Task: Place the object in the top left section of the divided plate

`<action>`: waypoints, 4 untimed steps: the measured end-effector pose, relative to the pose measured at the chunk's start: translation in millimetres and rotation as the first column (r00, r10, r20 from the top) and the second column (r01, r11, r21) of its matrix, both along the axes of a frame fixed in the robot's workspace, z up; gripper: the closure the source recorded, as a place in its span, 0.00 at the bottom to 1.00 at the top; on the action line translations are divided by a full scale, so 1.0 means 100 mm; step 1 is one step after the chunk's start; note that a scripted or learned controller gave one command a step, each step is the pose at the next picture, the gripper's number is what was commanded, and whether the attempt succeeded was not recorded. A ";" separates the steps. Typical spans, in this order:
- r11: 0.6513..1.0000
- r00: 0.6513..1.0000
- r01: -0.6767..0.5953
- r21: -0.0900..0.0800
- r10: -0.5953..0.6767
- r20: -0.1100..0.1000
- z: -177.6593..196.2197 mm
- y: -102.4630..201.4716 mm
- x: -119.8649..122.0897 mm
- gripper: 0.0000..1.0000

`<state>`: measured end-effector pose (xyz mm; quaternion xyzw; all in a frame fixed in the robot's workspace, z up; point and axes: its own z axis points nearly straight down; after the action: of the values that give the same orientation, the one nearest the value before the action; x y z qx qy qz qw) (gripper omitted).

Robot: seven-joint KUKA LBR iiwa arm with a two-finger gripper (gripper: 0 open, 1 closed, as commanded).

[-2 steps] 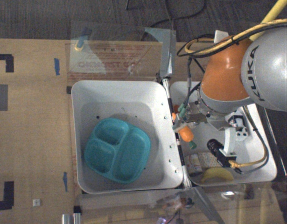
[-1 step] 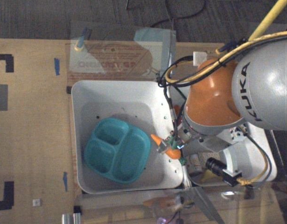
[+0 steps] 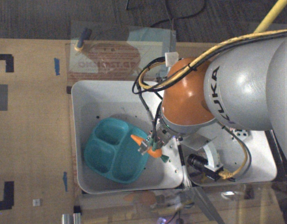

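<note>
On the cardboard-covered bench, the left white bin (image 3: 82, 106) is holding a teal divided plate (image 3: 113, 150). My gripper (image 3: 151, 147) is hovering at the plate's three o'clock rim, clamped on an orange carrot-like object (image 3: 148, 146). I am judging the placing not yet done.

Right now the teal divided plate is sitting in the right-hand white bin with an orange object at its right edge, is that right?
Not quite: the camera view shows the teal divided plate in the left white bin, not the right-hand one. The rest holds: the orange object is at its right edge, by the end effector.
</note>
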<state>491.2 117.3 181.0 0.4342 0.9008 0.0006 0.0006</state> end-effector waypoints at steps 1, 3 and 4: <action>0.989 0.989 -0.150 0.000 0.150 0.002 0.18 0.39 -0.11 1.00; 0.985 0.985 -0.171 0.000 0.171 -0.003 -0.16 -0.05 -0.12 1.00; 0.966 0.966 -0.260 0.000 0.260 -0.002 -0.29 -0.21 -0.12 1.00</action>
<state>479.3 96.7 152.2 0.3123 0.9500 0.0003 -0.0002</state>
